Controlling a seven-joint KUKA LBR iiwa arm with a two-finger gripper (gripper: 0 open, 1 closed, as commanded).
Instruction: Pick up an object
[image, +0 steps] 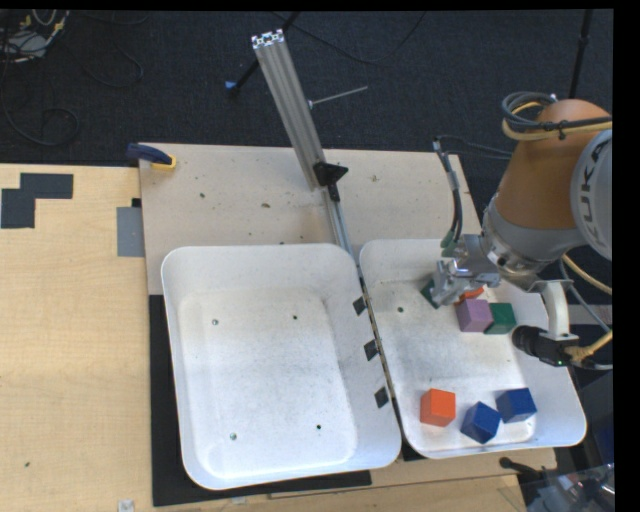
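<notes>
The arm (545, 190) reaches in over the right bin (420, 400), grey with its orange band above the wrist, and its claw (450, 285) is down low at the far part of that bin. Whether the claw is apart or together I cannot tell — its tips are lost in a clutter of metal and a dark green shape.

Just beside the claw, on its near right, sits a purple cube (473, 315), and touching that cube's right side is a green cube (501, 318). A small patch of orange-red (472, 294) shows just behind the purple cube, close against the claw; what it belongs to is too small to tell. Nothing can be seen plainly between the tips.

Well apart from the purple cube, toward the near rim of the right bin, lie three more blocks: an orange cube (437, 407), a blue cube (481, 421) just to the right of it and slightly nearer the rim, and a second blue cube (516, 404) just beside that one on the right.

The left bin (190, 300) lies against the right bin's left edge, with small black clips (370, 350) along the seam between them. Both bins rest on the pale surface (230, 200). From behind the bins a slanted aluminium bar (292, 100) rises away — its base is near the far end of the seam.
</notes>
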